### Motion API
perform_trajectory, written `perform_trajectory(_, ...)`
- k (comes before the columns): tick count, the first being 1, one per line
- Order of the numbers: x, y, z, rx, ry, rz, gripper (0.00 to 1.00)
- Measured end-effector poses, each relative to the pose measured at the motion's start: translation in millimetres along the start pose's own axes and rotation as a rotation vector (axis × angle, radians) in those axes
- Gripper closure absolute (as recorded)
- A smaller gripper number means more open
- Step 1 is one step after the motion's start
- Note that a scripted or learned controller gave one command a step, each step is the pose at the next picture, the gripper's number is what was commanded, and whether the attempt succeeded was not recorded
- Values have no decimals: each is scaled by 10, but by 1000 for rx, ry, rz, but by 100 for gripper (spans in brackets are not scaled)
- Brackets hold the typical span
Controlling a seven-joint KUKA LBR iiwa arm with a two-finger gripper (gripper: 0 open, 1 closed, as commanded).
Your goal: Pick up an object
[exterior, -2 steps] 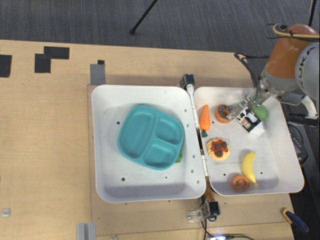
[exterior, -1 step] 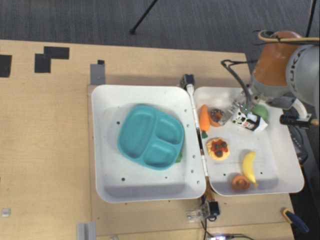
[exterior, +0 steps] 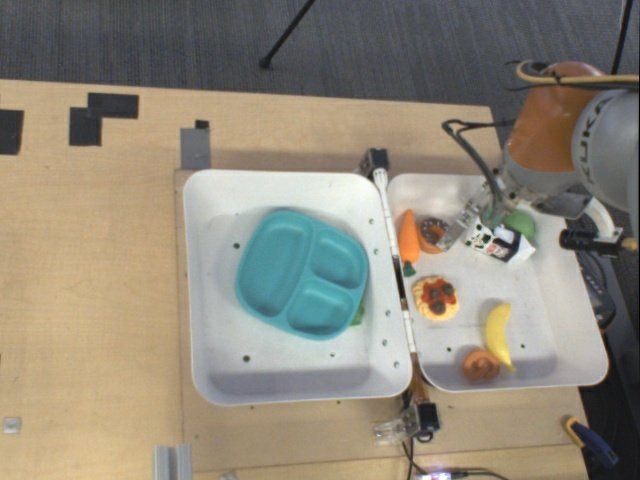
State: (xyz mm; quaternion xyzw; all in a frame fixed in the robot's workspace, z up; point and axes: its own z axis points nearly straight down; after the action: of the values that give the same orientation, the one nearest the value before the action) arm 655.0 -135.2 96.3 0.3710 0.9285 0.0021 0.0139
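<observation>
The right bin (exterior: 560,368) holds several toy items. An orange carrot (exterior: 408,236) lies by the bin's left wall, with a small dark round piece (exterior: 432,231) beside it. Below them sits a small pizza-like disc (exterior: 437,298). A yellow banana (exterior: 497,333) and a brown-orange round fruit (exterior: 480,365) lie near the front wall. A white box with black marks (exterior: 497,242) and a green object (exterior: 521,223) rest at the back. My gripper (exterior: 466,220) hangs low over the back of this bin, between the dark round piece and the white box.
The left bin (exterior: 215,368) holds a teal divided plate (exterior: 303,272) with something green under its right edge. A central rail (exterior: 392,258) separates the bins. The grey and orange arm (exterior: 560,138) covers the right bin's back right corner. Black cables (exterior: 470,143) trail near the arm.
</observation>
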Motion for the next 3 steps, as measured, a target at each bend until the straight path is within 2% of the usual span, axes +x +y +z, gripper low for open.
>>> perform_trajectory(3, 1, 0, 1, 0, 0, 0, 0)
